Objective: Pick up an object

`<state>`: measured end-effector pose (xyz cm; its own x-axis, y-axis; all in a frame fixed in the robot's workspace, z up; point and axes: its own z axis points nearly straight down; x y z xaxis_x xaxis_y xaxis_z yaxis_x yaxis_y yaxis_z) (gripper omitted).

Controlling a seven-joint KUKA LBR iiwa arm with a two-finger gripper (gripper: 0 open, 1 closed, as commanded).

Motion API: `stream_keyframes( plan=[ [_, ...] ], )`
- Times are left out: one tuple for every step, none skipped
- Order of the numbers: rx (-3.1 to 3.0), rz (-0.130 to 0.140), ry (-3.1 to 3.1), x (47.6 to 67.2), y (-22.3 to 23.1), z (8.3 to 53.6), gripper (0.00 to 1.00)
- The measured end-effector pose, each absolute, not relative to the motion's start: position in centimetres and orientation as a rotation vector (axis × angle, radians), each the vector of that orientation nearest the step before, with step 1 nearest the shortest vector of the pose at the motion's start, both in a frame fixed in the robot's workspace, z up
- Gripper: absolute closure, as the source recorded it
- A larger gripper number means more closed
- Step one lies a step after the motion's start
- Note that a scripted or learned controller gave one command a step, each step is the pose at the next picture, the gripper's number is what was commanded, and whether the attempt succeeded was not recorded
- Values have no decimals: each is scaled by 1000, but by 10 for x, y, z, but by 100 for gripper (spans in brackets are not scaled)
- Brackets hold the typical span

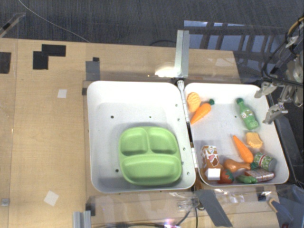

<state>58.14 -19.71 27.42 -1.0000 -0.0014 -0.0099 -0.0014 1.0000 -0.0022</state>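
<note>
2 shallow white bins sit side by side on the wooden table [42, 141]. The left bin [102, 99] holds a green divided plate [149, 156] with 3 compartments, lying toward its near edge. The right bin [223, 127] carries all the small things.

At the far right, the end effector [272, 103] hangs over the right bin's right rim, its 2 pale fingers [262, 90] standing apart from each other with nothing between them, so it is spread and holds nothing. The grey arm [294, 70] behind it is partly cut off by the frame.

The thing nearest the end effector is a green bottle [247, 114], lying tilted just to its left, near but not touching. Below the bottle lies a tan bread-like piece [254, 139], and just beside that a long carrot [242, 148] pointing toward the bin's near right corner. In that corner cluster a small can [264, 161], a brown drumstick-shaped piece [235, 165], a dark wrapped bar [259, 175] and a green piece [246, 179] (too small to identify). A printed carton [210, 158] stands near the bin's left wall, with a white block [213, 174] and something red [226, 177] at its foot.

Well apart from the end effector, in the far left corner of the right bin, a second carrot [201, 112] lies at a slant just beside an orange ridged piece [193, 100].
</note>
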Motion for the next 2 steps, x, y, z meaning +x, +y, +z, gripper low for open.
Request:
stream_keyframes(
  plan=[
    [-428,-1,3108,531,-206,171,0],
    [-512,-12,3082,500,-186,91,0]
  ],
)
